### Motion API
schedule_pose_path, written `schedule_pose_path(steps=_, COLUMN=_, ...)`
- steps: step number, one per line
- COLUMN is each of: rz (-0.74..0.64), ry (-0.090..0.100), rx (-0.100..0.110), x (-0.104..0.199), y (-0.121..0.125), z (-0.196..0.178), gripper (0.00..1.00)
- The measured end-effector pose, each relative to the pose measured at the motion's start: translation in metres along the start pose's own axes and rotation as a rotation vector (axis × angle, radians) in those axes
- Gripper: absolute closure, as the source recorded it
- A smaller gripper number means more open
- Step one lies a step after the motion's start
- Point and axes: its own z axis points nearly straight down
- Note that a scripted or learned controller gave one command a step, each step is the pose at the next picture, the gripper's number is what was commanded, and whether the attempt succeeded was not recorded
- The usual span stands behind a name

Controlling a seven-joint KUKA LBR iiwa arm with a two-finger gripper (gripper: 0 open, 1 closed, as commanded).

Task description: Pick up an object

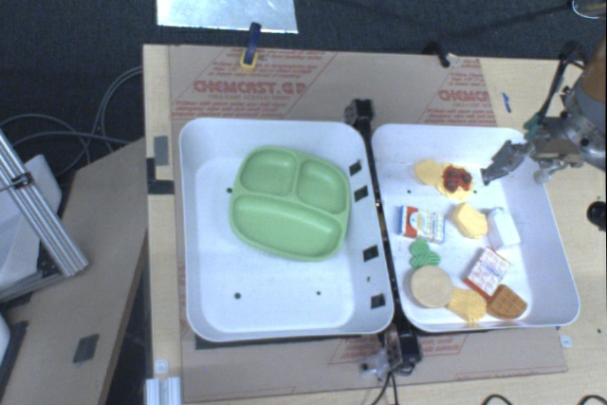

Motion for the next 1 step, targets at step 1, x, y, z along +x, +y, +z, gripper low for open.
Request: schedule_pose_path(steps=1, rz=-0.003, ry=-0.002, rx=-0.011, x=0.0007, y=0.0017, z=-0.0068, gripper=0.00)
